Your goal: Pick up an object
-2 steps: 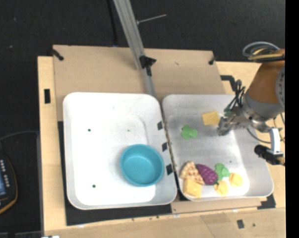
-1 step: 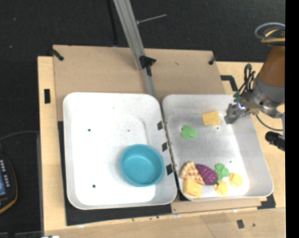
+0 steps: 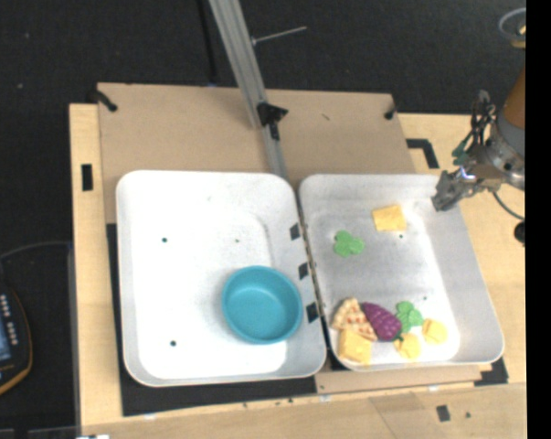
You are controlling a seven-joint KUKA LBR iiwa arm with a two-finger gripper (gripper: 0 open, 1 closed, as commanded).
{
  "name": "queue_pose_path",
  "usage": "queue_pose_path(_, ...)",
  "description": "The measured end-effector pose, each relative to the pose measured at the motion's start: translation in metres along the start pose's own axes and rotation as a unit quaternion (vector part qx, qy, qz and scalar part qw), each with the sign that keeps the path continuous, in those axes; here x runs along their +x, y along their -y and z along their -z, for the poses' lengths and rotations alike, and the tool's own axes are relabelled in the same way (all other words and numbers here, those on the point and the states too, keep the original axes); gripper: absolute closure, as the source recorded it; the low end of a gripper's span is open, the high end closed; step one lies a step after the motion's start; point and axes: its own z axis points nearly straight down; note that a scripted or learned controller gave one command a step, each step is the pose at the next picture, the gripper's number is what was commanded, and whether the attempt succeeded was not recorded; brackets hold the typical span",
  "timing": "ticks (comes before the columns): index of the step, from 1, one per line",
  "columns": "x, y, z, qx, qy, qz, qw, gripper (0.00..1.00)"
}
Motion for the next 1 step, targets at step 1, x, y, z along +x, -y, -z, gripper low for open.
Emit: queue_pose_path(1,-0.0016,-0.0006,0.05,0.001,0.0,0.001,1.0,1.0)
